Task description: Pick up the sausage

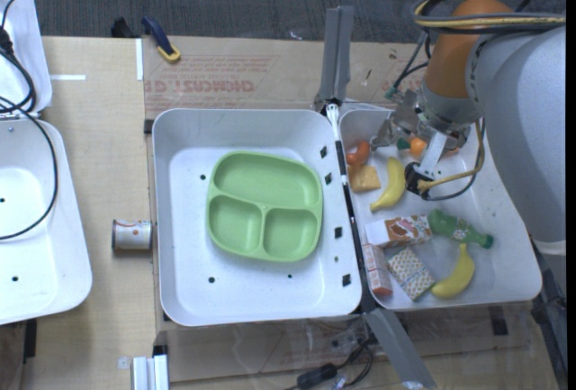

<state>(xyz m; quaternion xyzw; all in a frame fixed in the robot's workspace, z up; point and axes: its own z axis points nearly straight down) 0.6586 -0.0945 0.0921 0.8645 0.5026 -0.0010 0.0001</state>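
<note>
White bins logged side by side on worktop (99, 154) – left bin (180, 289), right bin (495, 199). Noted green three-part plate (265, 206) lying flat in middle of left bin, nothing on it.

Grey arm (522, 109) with orange band logged coming in from right, bent down over far end of right bin. Placed gripper (416, 154) low at that end, just beside a banana (390, 185) and a small orange piece (417, 145). Open or closed – could not tell; cables and wrist in the way. Saw nothing clearly held.

Sausage: took it to be the reddish piece (358, 151) in far left corner of right bin, against the wall, just above a tan block (364, 178). Too small to be sure. Marked as apart from gripper, with banana between.

Also logged in right bin: green bottle (459, 229), second banana (456, 276) near front right, printed carton (396, 231), patterned packet (411, 274).

Outside bins: small can (132, 235) on its side, left of left bin.
</note>
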